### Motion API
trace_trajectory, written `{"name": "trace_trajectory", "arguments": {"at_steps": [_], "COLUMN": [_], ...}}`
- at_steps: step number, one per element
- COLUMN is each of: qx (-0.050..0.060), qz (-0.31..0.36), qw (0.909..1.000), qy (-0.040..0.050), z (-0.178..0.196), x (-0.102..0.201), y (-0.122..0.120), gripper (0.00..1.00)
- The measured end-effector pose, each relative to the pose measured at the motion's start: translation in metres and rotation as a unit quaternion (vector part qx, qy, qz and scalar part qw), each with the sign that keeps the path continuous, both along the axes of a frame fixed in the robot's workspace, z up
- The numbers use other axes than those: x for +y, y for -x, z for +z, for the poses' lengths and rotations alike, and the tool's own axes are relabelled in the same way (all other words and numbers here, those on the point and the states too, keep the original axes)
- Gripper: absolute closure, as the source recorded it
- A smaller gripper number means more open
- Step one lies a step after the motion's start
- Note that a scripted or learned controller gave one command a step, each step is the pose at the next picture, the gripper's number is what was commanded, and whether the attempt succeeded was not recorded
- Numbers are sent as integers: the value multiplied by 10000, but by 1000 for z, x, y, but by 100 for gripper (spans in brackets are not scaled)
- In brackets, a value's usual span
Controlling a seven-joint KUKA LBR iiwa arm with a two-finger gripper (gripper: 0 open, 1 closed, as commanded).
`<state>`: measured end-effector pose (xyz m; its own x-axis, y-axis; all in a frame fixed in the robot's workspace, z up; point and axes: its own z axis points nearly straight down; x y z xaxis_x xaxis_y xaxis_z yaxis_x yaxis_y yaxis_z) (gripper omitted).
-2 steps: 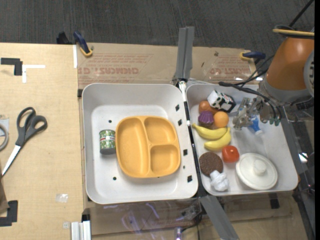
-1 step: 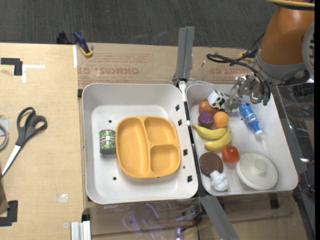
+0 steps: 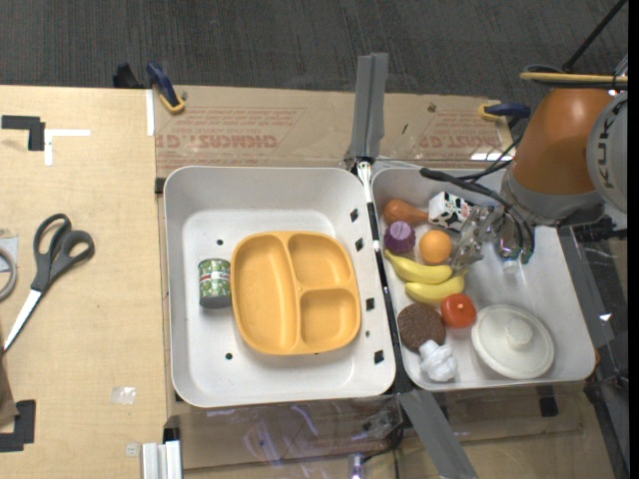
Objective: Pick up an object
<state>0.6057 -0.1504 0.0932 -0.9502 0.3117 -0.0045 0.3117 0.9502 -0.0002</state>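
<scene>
My gripper (image 3: 489, 244) hangs low in the right bin (image 3: 559, 287), just right of an orange ball (image 3: 435, 245). It is open, and between its fingers I see bare bin floor. Left of it lie a purple cup (image 3: 399, 236), a yellow banana bunch (image 3: 429, 273) and an orange carrot-like piece (image 3: 404, 210). A black-and-white toy (image 3: 448, 208) sits just behind the ball. Nearer the front are a red tomato (image 3: 458, 310), a brown round cookie (image 3: 420, 325), a white crumpled piece (image 3: 436, 362) and a white lidded bowl (image 3: 512, 340).
The left bin (image 3: 190, 357) holds a yellow divided plate (image 3: 297, 292) and a small green can (image 3: 214, 282). Scissors (image 3: 50, 257) lie on the wooden bench at the far left. A grey divider post (image 3: 367, 108) stands behind the gap between the bins.
</scene>
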Motion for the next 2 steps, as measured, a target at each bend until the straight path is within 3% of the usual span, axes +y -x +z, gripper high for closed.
{"name": "trace_trajectory", "arguments": {"at_steps": [1, 2], "qx": [12, 12], "qz": [-1944, -1945], "qw": [9809, 9809], "qy": [-7, -7], "z": [-1, -1], "x": [-9, -9], "y": [21, 21], "gripper": [100, 0]}}
